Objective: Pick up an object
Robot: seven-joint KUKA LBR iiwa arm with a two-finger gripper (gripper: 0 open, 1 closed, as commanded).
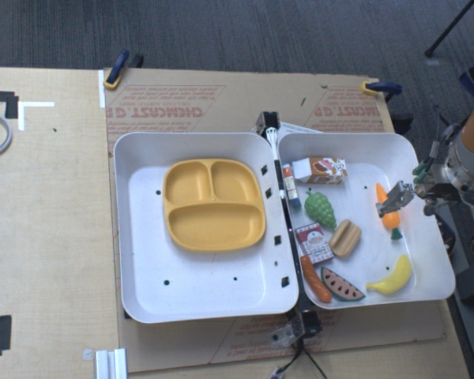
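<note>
Arm mostly cut off at the table's right edge; hand (395,200) low over the right bin (426,287) near its right wall, directly above the carrot (387,208), finger spread too small to tell.

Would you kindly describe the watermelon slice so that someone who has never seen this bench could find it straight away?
Look in the right-hand white bin, the one crowded with toy food, and go to its near edge. The watermelon slice lies there between the reddish sausage-like piece on its left and the banana on its right. It alone is a wedge, with red flesh, dark seeds and a green rind.
</note>
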